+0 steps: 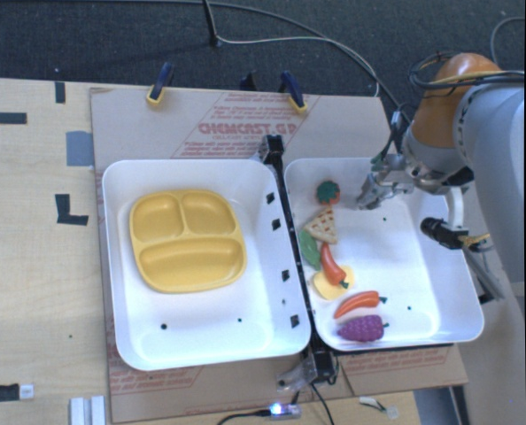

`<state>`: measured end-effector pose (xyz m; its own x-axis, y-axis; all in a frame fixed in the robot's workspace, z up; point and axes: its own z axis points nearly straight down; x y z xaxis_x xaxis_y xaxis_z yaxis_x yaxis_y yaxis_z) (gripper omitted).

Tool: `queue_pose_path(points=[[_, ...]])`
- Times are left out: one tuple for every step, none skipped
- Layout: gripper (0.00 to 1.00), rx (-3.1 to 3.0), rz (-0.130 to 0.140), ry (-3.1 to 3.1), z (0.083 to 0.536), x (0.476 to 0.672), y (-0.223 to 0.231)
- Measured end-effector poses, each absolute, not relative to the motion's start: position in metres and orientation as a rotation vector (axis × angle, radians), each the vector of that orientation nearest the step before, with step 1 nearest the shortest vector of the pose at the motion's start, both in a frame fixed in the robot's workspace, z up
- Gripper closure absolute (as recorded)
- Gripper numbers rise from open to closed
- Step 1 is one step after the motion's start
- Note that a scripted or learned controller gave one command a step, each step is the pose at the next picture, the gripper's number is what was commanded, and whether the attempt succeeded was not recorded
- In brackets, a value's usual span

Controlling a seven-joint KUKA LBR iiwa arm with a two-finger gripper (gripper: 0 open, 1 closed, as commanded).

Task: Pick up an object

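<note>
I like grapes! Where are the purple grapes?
The purple grapes lie in the right bin, at its near edge, just below the orange pepper.

The scene is lit evenly and fairly brightly from above, with no hard shadows. The two white bins (pixel 201 348) are rendered almost overexposed, and detail on their floors is washed out. A soft, short shadow is cast by the yellow tray (pixel 188 240) toward the left bin's near edge, and faint shadows are seen beside the toy foods (pixel 334 264). The dark carpet (pixel 86 25) at the top is kept dim and grainy. A mild sheen is carried by the orange band (pixel 453 96). Overall sharpness is modest; small items appear slightly soft and compressed.
</note>
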<state>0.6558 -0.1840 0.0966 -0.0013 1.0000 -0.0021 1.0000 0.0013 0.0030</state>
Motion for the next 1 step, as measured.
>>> queue_pose_path(points=[[1.00, 2.218, 0.004, 2.219, 0.1598, 0.6561, -0.1859]])
